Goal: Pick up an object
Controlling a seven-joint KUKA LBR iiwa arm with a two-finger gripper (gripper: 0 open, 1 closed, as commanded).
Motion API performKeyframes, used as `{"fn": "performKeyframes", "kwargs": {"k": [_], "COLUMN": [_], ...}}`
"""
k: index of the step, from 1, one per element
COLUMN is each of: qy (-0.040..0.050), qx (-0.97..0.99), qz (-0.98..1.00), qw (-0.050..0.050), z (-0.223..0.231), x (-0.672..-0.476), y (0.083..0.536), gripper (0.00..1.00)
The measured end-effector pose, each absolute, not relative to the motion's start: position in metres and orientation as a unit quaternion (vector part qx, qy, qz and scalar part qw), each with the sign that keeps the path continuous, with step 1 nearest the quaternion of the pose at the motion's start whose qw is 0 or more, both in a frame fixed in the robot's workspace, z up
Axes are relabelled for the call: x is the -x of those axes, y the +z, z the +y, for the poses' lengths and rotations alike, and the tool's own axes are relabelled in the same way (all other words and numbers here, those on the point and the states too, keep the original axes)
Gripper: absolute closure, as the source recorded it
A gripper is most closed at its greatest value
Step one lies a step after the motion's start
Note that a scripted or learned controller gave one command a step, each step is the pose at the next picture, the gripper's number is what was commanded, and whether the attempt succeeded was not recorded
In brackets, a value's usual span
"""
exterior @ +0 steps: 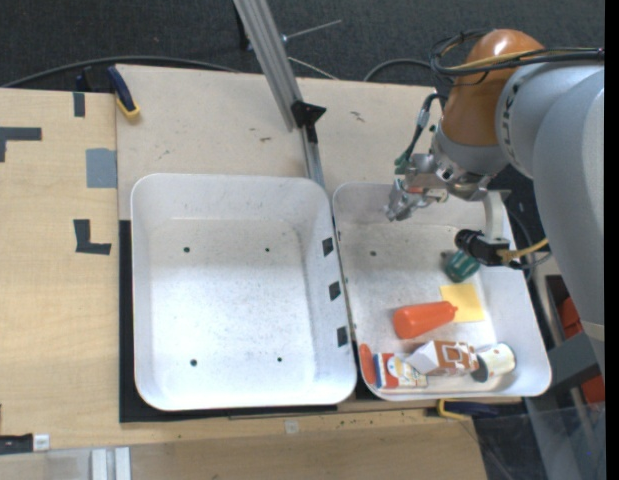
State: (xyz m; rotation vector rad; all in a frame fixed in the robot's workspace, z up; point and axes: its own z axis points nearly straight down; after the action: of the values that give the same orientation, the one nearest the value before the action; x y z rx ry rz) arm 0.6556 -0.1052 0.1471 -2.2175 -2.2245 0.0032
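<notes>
While the gripper (401, 208) hangs over the right bin's (389, 278) far end, finger state unclear, w/ nothing visibly held, pick isn't done; orange object (423, 318) lies nearer the front.

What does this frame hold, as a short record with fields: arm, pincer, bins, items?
arm: reaches in from the right, above the right bin's far end
pincer: hangs over the far part of the right bin, apart from the items
left bin: white, shallow
items in right bin: orange bottle, yellow sponge, green piece, carton, all toward the near end
</notes>
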Motion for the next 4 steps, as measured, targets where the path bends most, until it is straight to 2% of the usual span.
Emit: {"fn": "performKeyframes", "kwargs": {"k": [2, 3, 4], "qy": [-0.0018, -0.0011, 0.0008], "qx": [0.706, 0.707, 0.706], "qz": [-0.708, -0.708, -0.709], "qw": [-0.002, -0.001, 0.001], "z": [-0.102, -0.102, -0.061], "x": [-0.656, -0.657, -0.643], "y": [0.252, 0.288, 0.273], "gripper": [1.0, 1.0, 1.0]}}
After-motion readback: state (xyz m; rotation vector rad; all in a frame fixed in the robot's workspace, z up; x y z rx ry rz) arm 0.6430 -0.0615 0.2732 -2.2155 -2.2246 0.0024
